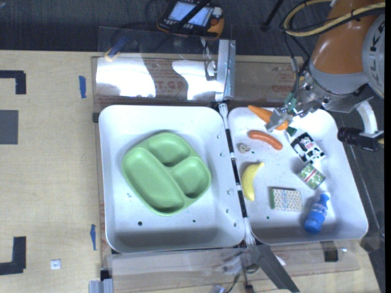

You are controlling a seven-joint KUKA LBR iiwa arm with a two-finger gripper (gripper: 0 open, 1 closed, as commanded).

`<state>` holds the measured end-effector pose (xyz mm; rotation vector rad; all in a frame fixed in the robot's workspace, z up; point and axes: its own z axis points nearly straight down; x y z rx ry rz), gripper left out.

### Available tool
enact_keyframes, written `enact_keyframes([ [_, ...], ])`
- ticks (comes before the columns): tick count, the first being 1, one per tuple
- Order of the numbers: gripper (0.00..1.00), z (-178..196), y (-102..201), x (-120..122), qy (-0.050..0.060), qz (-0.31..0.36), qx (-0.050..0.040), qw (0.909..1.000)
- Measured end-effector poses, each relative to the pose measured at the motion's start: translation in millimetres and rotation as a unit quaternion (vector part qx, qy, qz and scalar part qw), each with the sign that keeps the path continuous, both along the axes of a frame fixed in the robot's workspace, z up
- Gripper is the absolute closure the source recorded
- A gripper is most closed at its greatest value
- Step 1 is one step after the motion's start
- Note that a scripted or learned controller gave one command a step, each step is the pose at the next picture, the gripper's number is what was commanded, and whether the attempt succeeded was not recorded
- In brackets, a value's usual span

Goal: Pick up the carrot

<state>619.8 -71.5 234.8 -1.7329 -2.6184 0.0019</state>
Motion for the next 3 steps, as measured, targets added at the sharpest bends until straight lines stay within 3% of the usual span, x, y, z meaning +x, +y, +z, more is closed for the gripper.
enact_keyframes([
  [1, 1.0, 106.7, 41.9, -6.4, -0.001, 0.12, -0.0002, 0.9928],
  [2, 1.0, 130.9, 12.3, 31.4, -0.002, 0.055, -0.0006, 0.9985],
  [3, 1.0, 35.8, 25.1, 46.0, 0.001, 0.068, 0.0002, 0.9977],
])
